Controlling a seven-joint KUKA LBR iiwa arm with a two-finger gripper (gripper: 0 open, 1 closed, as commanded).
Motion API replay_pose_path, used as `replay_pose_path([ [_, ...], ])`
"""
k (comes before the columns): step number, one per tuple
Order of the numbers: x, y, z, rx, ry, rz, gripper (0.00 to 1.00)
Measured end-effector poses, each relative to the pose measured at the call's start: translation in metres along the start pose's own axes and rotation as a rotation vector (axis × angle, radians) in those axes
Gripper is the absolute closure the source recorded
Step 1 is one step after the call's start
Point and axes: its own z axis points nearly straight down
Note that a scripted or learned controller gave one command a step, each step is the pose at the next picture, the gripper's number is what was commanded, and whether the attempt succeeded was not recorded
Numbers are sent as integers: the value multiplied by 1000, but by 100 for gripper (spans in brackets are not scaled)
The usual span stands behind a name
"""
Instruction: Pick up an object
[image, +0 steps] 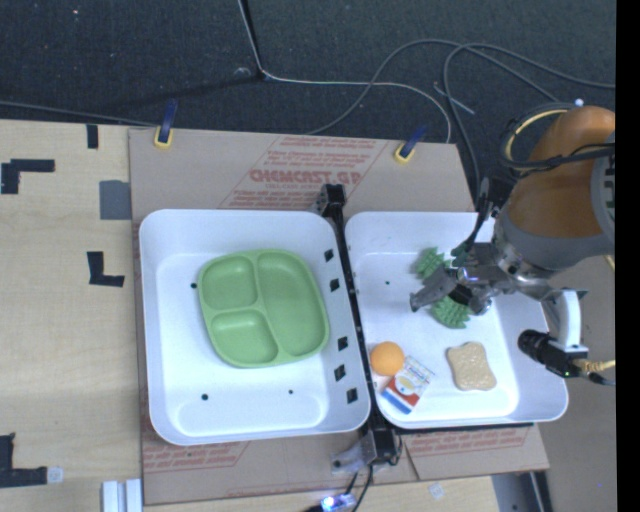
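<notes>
Green and knobbly, a toy (445, 292) lies in the right bin (385, 250), towards its far side, partly under the claw (447, 291). Two dark fingers (430, 296) are spread apart low over it, one reaching left past its edge; whether they touch it, or have anything pinched between them, I cannot tell. Nearer in that bin sit an orange ball (387, 357), a small printed packet (406, 385) and a tan bread slice (470, 365). A green divided plate (263, 306) rests in the left bin (160, 240).
</notes>
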Motion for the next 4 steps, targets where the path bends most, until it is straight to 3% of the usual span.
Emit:
replay_pose_path([
  [1, 0, 2, -5, -10, -1, -2, 0],
  [4, 2, 7, 148, -11, -3, -1, 0],
])
